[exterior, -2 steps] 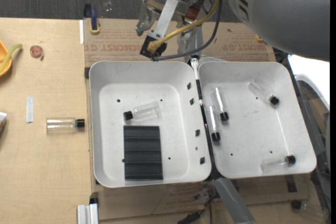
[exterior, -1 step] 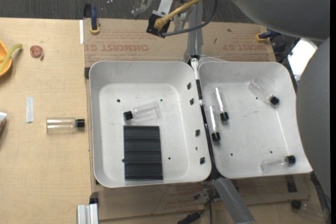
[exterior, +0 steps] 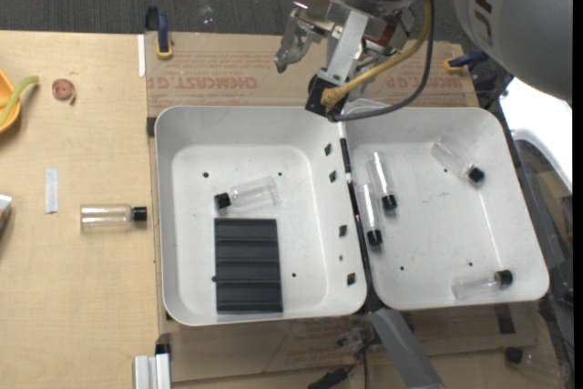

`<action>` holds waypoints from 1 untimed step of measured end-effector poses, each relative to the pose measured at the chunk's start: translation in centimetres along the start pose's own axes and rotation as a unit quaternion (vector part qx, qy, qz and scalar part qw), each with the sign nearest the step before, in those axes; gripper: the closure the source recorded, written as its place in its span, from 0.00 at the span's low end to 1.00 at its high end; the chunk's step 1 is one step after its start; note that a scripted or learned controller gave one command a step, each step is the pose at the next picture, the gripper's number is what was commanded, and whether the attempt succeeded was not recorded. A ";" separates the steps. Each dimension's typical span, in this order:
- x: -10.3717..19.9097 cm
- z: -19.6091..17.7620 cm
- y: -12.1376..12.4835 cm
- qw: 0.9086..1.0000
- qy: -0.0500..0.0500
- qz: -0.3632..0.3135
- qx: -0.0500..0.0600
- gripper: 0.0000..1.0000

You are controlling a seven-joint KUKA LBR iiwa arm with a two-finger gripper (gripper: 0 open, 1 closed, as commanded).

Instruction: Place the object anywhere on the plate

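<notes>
One clear vial (exterior: 246, 193) near black plate (exterior: 247, 265), faint on white bin (exterior: 301, 228); hand (exterior: 288, 50) open or closed, cannot tell.

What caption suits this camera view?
End effector hovers; left bin holds black plate and one vial, right bin four vials.

We log: end effector (exterior: 291, 50) high over the bins' far rim | left bin (exterior: 178, 196): clear vial (exterior: 246, 193) lying just beyond black ridged plate (exterior: 248, 264) | right bin (exterior: 510, 196): four capped vials (exterior: 381, 182) | desk (exterior: 82, 287): stray vial (exterior: 111, 215).
</notes>
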State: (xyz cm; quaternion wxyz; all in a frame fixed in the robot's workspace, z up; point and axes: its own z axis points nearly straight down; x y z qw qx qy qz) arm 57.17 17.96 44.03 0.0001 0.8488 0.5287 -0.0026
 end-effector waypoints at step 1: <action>5.5 0.6 0.1 0.999 0.000 0.037 0.000 0.00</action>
